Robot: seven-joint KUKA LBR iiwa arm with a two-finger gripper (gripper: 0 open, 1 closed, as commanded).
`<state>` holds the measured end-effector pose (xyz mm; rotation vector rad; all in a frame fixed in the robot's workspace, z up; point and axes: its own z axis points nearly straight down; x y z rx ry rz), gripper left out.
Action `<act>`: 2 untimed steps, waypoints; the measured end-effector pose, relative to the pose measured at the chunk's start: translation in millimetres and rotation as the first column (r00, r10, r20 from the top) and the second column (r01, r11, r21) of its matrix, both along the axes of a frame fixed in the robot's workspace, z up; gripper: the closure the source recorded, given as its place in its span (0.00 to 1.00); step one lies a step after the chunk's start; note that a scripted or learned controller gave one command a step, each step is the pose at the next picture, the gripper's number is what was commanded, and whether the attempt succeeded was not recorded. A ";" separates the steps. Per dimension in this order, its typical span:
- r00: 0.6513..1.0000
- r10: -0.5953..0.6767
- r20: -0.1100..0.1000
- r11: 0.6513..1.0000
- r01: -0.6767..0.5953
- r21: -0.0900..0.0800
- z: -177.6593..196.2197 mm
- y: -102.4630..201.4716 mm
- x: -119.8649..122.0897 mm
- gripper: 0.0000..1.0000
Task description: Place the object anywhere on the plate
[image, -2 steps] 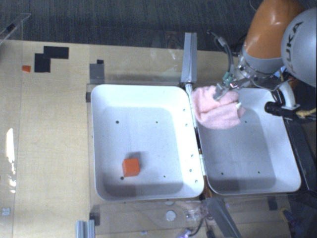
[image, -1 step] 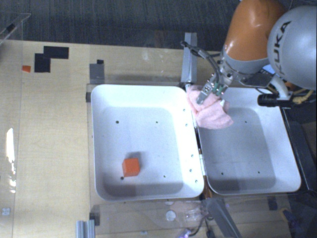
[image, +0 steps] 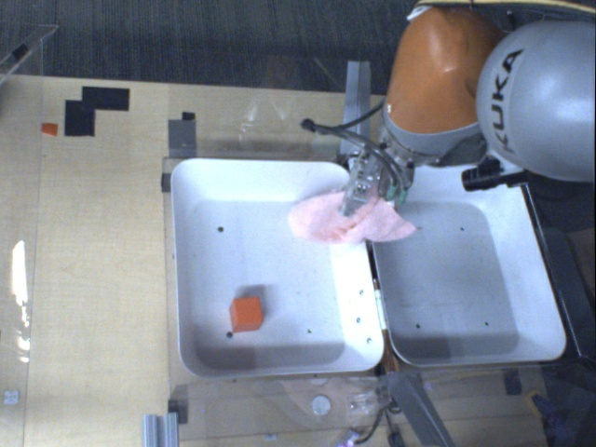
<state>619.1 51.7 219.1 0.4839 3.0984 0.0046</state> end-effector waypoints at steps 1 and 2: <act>0.953 0.303 0.004 0.953 -0.303 -0.001 13.3 50.6 -15.1 1.00; 0.951 0.308 0.001 0.951 -0.308 -0.001 2.9 93.6 -35.2 1.00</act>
